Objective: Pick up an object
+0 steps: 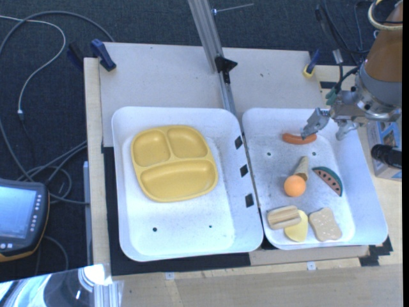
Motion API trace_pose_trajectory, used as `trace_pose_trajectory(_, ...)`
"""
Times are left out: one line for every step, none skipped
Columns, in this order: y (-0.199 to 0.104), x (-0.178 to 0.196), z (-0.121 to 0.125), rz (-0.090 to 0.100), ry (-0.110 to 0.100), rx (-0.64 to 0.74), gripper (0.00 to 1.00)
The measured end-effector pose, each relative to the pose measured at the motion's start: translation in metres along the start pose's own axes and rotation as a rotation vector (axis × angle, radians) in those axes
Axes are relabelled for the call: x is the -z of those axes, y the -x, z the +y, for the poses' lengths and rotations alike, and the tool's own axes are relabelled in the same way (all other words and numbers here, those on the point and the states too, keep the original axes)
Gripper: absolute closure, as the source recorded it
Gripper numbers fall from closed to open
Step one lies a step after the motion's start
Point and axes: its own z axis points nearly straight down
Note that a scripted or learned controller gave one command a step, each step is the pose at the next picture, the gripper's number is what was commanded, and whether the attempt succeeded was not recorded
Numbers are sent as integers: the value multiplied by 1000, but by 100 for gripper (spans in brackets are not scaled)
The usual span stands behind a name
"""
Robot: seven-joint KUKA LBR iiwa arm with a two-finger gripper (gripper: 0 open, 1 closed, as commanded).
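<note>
Over right white bin: two-finger gripper spread wide, empty, one finger touching orange-red toy sausage. Approach step; next, centre and close.

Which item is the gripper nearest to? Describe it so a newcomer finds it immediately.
Look in the right bin, at its far end, where the gripper reaches in. Beside the gripper's nearer finger lies the sausage, a small reddish-orange toy lying crosswise. It alone is long, thin and rounded at both ends, and it lies apart from the ice-cream cone.
</note>
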Motion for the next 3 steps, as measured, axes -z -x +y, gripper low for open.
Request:
trace_pose_trajectory(0, 0, 0, 0, 0, 0, 0)
trace_pose_trajectory(-3, -42, -2, 0, -3, -1, 0)
trace_pose_trajectory(3, -87, 0, 0, -4, -2, 0)
